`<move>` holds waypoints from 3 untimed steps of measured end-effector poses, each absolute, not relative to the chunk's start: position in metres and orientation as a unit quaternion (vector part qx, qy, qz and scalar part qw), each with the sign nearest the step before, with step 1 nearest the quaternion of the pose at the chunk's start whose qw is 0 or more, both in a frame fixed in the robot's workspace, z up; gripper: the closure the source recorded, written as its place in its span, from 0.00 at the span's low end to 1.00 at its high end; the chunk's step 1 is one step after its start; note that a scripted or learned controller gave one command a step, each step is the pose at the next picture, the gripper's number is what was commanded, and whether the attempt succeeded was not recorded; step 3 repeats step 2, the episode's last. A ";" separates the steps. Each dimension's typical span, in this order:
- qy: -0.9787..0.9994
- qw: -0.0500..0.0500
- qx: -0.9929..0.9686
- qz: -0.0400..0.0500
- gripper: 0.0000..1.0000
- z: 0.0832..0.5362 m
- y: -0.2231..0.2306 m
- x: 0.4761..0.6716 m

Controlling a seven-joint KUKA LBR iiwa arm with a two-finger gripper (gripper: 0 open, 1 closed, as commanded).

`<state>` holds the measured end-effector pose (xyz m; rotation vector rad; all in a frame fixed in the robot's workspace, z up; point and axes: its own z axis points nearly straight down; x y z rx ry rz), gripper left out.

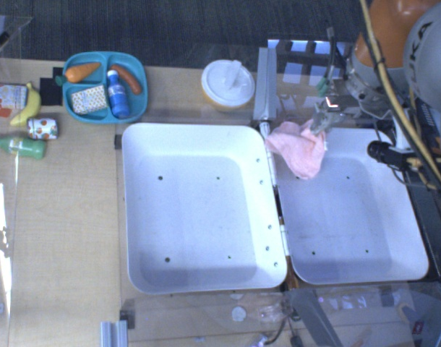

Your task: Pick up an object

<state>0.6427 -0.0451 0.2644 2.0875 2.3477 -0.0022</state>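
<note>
Pink cloth (298, 151), soft and crumpled, droops over the right bin's (394, 266) far-left corner. My gripper (320, 123) pinches its top edge, closed on the fabric.

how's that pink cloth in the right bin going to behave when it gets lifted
The pink cloth looks crumpled and folded, so it is probably floppy and will drape or unfold. It seems thin, so likely light. One edge lies over the right bin rim, so it may drag there.

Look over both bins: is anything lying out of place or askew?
Yes. The pink cloth is crumpled and draped over the divide between the left bin and right bin, at their far corner, instead of lying flat inside one bin.
</note>
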 end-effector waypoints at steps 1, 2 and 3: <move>0.886 -0.001 0.464 0.000 1.00 0.238 -0.021 0.632; 0.779 0.000 0.627 -0.001 1.00 0.202 -0.014 0.654; 0.779 0.000 0.627 -0.001 1.00 0.202 -0.014 0.654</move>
